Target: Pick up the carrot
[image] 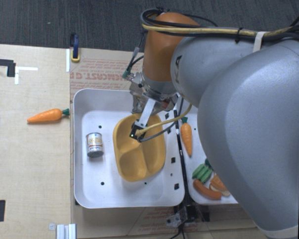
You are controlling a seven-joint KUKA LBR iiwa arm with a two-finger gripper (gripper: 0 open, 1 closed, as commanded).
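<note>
Two bins: can, perhaps bowl; carrot.

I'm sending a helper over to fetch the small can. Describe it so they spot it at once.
Start at the left white bin, which also holds a large yellow dish. The small can lies on the bin floor left of that dish, near the bin's left wall. It is a short metal cylinder with a printed label, unlike the orange carrots elsewhere.
</note>
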